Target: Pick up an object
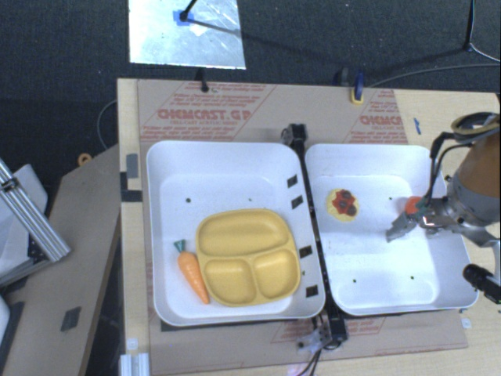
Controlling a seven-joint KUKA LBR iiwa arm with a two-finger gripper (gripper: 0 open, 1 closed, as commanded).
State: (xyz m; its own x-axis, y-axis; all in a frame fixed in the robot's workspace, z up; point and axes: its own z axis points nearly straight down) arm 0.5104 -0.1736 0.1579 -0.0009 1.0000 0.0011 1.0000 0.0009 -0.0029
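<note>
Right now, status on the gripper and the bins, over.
Gripper low in the right bin, finger state unclear. Small orange-red object beside it, not visibly held. Round pizza toy apart, further left. Carrot and yellow tray in the left bin.

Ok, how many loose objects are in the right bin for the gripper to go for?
2. A small round yellow piece with red topping lies near the right bin's left wall. A small orange-red object sits by the gripper, partly blocked; the arm could hide more.
</note>
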